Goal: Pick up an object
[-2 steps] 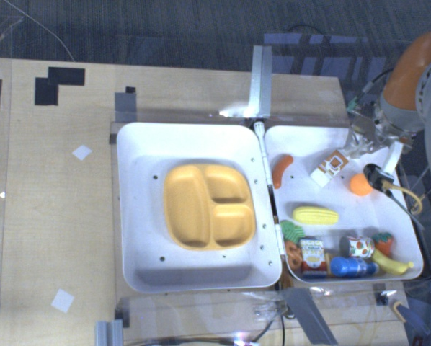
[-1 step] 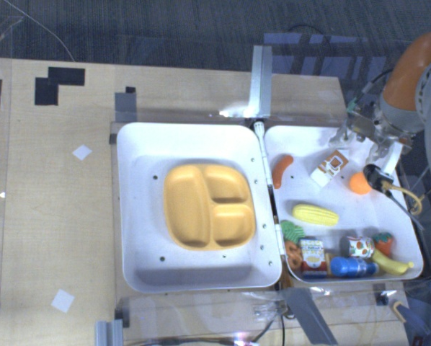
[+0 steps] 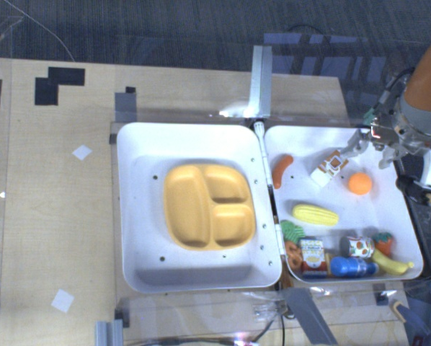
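We find a small white carton lying tilted in the right bin, just left of an orange ball. The gripper sits just beside the carton's upper end; whether it grips we cannot tell. The left bin holds a yellow divided tray.

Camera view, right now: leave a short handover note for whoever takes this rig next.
Gripper: over the right bin, at its upper right; nothing seen held.
Right bin: small white carton just left of the gripper, orange ball, red sausage, corn cob, more toys along the near wall.
Left bin: yellow divided tray.
Done: nothing lifted.
Left: pick one object.
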`<state>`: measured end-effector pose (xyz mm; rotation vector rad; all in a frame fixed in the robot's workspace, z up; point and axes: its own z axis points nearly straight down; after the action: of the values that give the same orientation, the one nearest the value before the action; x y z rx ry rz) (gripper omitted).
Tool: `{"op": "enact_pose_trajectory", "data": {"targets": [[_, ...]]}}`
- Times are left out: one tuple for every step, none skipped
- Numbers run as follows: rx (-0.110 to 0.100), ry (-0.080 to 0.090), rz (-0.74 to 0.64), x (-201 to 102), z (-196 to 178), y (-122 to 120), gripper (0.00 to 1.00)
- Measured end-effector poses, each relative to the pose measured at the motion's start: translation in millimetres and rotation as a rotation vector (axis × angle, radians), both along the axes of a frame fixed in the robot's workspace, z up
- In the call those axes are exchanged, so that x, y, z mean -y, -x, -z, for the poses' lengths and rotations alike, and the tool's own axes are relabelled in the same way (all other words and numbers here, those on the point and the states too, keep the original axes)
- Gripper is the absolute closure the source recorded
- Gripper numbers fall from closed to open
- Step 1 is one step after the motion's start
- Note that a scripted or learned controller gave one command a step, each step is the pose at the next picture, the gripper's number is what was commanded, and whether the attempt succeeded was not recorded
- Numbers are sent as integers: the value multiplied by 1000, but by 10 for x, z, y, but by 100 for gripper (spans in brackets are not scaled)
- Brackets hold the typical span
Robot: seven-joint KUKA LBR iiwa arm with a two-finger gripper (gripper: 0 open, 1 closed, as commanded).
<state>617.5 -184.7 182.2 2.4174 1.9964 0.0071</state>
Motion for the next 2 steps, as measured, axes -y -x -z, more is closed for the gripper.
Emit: {"op": "enact_pose_trajectory", "data": {"targets": [[3,-3,172,-469,-726,-269,0],[-7,-4,456,-143,113,-515,0]]}}
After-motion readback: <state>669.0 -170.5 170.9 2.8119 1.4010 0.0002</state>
